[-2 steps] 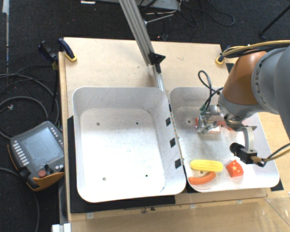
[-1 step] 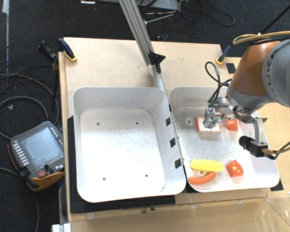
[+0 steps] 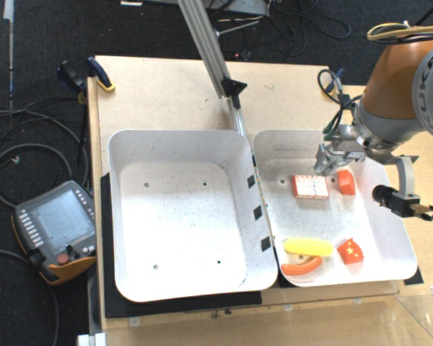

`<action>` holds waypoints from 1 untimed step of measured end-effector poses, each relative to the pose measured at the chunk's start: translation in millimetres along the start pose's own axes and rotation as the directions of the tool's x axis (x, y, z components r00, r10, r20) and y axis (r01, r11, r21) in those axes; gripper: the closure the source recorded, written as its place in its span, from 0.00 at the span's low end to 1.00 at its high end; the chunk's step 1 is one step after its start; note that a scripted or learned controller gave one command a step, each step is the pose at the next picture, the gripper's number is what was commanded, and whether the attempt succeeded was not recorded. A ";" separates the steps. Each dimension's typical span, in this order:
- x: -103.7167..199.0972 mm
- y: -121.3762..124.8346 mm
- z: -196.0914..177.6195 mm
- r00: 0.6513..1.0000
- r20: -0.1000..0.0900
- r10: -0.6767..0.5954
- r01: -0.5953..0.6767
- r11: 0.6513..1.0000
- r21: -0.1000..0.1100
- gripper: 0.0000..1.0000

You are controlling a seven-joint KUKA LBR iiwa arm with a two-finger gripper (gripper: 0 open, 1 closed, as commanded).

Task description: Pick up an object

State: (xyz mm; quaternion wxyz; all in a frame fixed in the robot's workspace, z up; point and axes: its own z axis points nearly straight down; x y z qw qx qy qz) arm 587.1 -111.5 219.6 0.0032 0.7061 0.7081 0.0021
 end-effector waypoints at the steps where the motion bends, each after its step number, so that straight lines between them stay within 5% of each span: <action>1: -2.6 -0.5 -43.4 1.000 0.000 0.000 0.000 1.000 0.001 1.00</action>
